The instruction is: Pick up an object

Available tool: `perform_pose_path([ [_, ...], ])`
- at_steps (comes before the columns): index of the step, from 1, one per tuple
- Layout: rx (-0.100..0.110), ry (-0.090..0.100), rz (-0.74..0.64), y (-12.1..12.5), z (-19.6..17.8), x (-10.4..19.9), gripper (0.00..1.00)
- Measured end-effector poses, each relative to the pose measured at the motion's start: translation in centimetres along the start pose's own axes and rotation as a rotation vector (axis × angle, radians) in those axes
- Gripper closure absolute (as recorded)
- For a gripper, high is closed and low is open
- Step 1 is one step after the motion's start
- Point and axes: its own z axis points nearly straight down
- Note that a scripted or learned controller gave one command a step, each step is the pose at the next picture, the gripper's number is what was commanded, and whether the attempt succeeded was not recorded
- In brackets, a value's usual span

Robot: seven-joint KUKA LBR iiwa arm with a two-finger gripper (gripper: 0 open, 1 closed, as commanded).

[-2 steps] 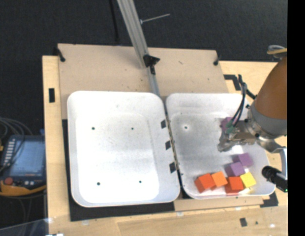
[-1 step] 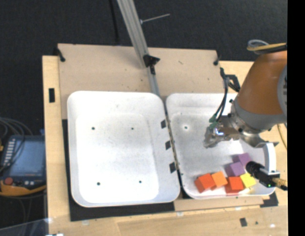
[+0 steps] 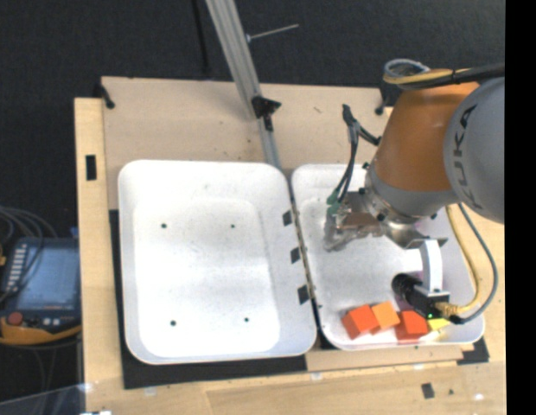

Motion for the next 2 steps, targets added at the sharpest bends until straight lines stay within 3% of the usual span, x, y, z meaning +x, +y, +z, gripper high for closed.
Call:
perform_pose_path([
  [2, 0.001, 0.000, 0.001, 1.7, 0.9, 10.3, 1.00],
])
